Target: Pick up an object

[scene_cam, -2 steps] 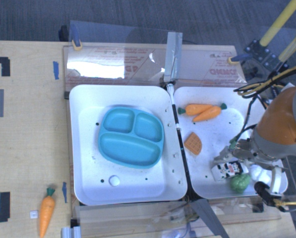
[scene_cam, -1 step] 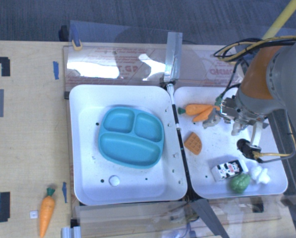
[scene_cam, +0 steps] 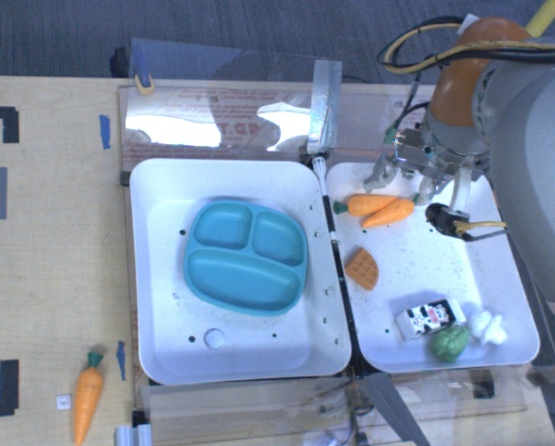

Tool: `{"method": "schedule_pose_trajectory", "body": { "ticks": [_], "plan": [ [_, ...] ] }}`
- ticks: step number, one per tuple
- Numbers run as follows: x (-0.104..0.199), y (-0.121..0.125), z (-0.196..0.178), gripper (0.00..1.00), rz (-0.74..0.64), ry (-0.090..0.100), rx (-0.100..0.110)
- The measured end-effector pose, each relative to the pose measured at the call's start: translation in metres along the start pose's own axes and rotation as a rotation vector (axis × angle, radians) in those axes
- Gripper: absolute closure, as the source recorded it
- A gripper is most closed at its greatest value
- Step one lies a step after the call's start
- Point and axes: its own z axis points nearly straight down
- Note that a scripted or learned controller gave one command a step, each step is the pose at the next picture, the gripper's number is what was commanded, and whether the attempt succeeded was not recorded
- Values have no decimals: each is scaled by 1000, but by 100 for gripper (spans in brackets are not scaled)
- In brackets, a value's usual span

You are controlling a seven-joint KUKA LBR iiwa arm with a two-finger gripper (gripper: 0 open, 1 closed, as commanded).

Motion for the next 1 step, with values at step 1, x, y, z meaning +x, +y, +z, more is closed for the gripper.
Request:
{"method": "schedule_pose_trajectory", "body": {
  "ticks": [1],
  "plan": [
    [-1, -8, 28, 0, -217, 8, -34]
  ]
}}
